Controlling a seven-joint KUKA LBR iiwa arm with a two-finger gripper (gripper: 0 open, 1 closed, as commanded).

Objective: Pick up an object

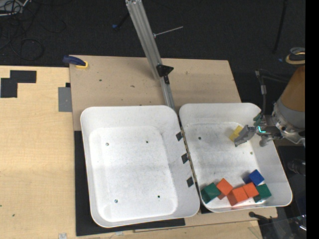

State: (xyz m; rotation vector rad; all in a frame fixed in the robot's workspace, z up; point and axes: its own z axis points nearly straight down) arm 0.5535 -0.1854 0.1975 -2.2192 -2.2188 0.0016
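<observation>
My body came in as a rounded, tan-orange band [298, 91] over a grey wrist section [289, 117], the grey part ringed and paler along its lower rim. Beyond that sat my gripper [245, 136], a small cluster of dull grey metal, angular and thin, with dark joints between the pieces. A tiny teal-green light [259, 129] glowed on the gripper's body. A slim dark cable or rod [262, 89] rose beside my wrist, topped by a small fitting. Finer detail such as screws or markings was too small to make out
</observation>
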